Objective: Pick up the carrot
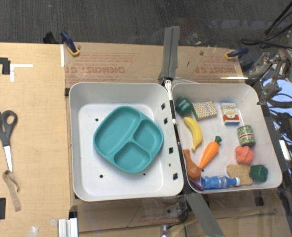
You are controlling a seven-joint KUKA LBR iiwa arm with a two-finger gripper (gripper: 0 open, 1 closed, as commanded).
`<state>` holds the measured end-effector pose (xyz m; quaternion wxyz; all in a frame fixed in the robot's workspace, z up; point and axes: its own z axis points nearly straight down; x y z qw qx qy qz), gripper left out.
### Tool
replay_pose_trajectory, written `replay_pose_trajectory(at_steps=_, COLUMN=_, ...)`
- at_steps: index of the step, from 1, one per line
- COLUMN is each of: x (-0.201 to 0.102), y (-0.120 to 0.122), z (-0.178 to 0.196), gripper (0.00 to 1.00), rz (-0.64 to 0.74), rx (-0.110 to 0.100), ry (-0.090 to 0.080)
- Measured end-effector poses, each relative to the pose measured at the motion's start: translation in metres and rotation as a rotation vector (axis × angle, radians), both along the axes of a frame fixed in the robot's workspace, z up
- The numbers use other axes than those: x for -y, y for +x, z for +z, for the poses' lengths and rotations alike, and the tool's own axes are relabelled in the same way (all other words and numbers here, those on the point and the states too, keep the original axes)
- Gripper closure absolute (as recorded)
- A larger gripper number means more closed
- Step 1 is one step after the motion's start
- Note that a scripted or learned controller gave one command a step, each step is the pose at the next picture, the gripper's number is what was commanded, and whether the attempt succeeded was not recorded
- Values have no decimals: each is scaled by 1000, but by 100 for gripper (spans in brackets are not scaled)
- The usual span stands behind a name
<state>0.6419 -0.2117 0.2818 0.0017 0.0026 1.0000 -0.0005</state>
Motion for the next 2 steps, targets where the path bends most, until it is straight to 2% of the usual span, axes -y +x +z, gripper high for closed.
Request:
replay_pose_trajectory(at_steps=1, x=-69, y=-34, z=-129, gripper=0, rz=-146, rx=-1, ry=2)
replay_pose_trajectory(at_steps=2, x=-117, y=-86, z=-189, gripper=0, rz=-33, rx=-1, ry=2)
